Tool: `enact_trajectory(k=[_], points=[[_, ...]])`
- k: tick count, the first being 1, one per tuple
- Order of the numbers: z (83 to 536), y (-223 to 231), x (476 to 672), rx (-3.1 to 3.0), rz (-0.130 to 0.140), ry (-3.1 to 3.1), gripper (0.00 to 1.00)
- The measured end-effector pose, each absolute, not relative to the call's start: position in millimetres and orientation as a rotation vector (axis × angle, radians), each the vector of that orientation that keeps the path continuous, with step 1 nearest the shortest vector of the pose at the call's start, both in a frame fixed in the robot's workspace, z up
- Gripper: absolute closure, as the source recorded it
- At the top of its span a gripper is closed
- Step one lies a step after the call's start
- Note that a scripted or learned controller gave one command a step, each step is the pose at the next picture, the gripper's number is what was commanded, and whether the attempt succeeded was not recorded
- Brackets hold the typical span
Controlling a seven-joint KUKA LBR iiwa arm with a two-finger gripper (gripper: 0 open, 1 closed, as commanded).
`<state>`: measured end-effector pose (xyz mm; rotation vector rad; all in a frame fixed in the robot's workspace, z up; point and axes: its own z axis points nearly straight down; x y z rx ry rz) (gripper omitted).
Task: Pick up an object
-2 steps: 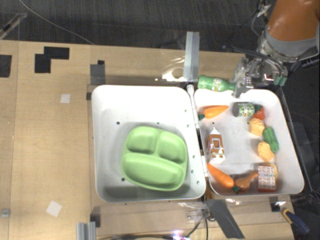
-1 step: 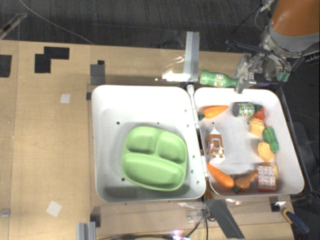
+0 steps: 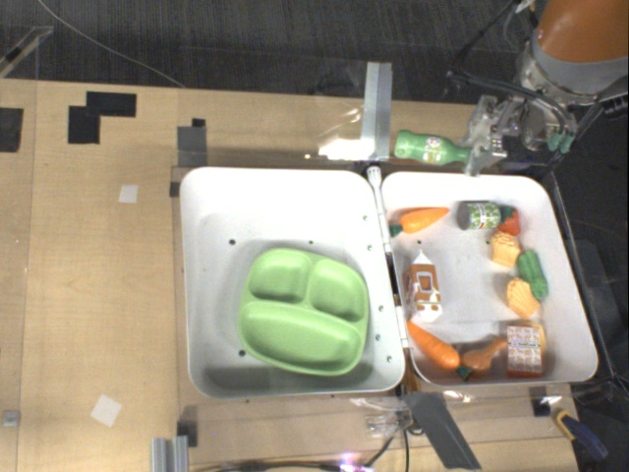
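Above the right bin [image 3: 565, 264], fingers [image 3: 478, 147] grip one green bottle [image 3: 428, 147]; two carrots [image 3: 425, 218] lie inside.

I am working over a pale wooden bench [image 3: 88, 293]; dark ribbed flooring [image 3: 246, 18] is running along its far edge, with black cables [image 3: 98, 42] trailing across.

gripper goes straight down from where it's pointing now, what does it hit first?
Most likely the far rim of the right bin. The gripper hangs near the green bottle lying outside the bin. Depth is unclear from this slanted view, so it could land on the bench instead.
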<state>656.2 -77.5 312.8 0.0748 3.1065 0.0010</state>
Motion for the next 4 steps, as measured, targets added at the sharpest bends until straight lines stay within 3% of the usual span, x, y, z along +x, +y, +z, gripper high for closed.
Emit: enact_trajectory(k=[1, 2, 3, 4], points=[[285, -106, 659.9, 0.011, -0.001, 3.133, 1.00], [246, -129, 623.8, 0.034, -0.001, 3.134, 1.00], [260, -127, 626.9, 0.027, -0.002, 3.121, 1.00], [291, -122, 661.4, 0.254, 0.000, 3.118, 1.00]])
